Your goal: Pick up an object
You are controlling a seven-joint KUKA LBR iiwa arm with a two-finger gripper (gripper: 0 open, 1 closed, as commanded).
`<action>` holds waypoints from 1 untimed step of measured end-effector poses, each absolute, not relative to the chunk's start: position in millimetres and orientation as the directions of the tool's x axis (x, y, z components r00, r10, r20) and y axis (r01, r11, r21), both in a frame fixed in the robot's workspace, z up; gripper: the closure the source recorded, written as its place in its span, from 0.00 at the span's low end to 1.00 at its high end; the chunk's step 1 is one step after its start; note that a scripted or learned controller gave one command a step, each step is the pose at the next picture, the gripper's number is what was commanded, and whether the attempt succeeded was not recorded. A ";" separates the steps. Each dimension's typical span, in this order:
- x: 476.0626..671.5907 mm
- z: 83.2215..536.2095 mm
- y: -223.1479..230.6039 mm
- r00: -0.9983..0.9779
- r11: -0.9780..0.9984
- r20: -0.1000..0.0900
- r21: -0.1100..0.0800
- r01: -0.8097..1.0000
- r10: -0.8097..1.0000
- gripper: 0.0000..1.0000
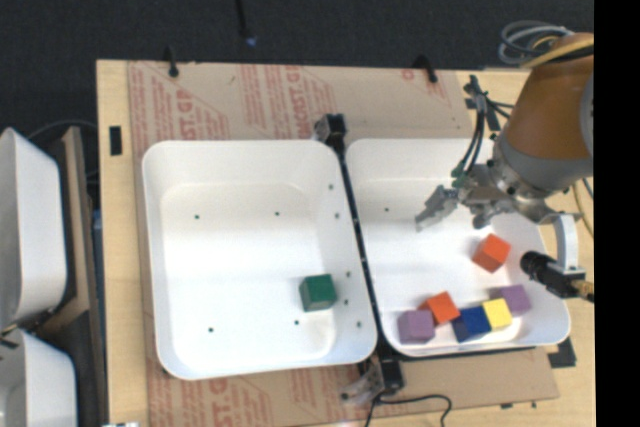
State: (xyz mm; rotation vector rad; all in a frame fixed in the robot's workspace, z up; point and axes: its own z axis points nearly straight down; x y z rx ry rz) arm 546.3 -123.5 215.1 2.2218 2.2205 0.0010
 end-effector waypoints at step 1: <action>546.3 215.1 -123.5 0.001 -0.001 0.000 0.001 1.000 1.000 0.00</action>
